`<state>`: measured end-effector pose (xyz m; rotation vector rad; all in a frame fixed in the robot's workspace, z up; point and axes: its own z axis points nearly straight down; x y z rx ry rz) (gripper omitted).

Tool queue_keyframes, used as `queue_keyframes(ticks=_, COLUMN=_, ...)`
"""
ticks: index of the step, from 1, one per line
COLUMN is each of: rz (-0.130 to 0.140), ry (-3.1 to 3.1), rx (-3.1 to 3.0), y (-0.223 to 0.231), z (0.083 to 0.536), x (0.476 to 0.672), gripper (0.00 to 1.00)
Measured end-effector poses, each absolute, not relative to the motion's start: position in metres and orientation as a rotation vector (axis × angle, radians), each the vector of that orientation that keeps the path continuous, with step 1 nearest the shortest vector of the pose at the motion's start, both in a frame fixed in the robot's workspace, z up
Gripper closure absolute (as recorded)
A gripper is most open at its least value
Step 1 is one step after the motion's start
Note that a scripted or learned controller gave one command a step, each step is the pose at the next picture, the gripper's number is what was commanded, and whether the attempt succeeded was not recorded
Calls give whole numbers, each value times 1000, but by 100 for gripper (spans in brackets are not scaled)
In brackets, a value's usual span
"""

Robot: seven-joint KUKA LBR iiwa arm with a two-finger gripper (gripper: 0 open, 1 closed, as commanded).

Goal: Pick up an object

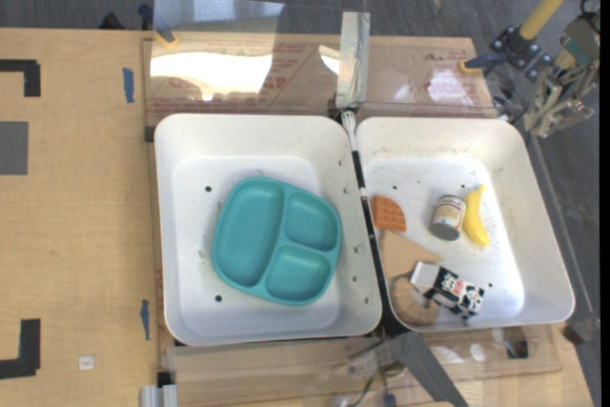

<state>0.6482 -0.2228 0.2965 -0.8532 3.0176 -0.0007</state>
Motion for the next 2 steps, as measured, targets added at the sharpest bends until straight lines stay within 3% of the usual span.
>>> queue_keyframes(ticks=1, rz=-3, ry=3114, rx=-361, y=-223, z=318, x=543, gripper=100)
queue_keyframes(ticks=2, rz=-7, ry=3035, rx=-769, y=-222, z=357, x=583, gripper=100)
